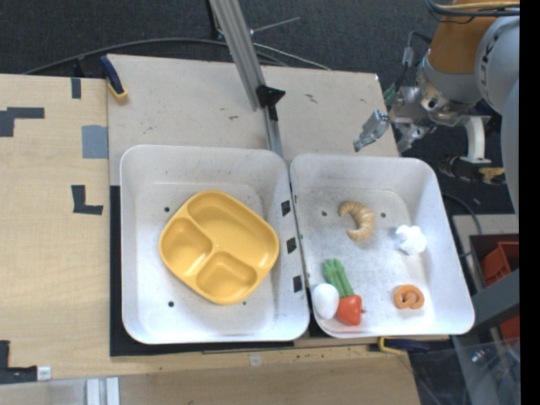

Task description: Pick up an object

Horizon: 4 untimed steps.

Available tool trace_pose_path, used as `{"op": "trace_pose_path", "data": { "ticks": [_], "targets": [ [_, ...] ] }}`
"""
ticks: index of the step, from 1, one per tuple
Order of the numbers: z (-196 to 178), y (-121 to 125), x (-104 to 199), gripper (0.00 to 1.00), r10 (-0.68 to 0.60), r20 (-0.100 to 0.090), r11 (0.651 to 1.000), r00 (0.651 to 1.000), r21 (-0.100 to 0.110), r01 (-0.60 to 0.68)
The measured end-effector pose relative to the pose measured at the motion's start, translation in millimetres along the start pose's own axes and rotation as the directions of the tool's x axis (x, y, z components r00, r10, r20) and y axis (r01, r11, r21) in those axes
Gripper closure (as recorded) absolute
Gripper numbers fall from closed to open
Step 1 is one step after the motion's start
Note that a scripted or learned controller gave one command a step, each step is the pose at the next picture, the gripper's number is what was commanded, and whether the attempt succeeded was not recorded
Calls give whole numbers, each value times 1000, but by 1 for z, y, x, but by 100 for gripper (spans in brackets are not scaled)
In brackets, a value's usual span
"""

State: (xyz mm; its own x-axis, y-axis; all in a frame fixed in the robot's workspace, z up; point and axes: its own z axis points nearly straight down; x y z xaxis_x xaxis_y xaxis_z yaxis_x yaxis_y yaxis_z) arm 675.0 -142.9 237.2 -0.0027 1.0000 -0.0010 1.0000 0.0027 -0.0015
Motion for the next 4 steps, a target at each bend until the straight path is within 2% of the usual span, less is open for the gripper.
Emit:
{"op": "trace_pose_path", "data": {
  "ticks": [1, 4],
  "targets": [
    [0, 0, 0, 0, 0, 1, 1000, 1000, 0, 0],
    [147, -13, -3, 0, 0, 0, 1000, 1000, 5, 0]
  ]
}}
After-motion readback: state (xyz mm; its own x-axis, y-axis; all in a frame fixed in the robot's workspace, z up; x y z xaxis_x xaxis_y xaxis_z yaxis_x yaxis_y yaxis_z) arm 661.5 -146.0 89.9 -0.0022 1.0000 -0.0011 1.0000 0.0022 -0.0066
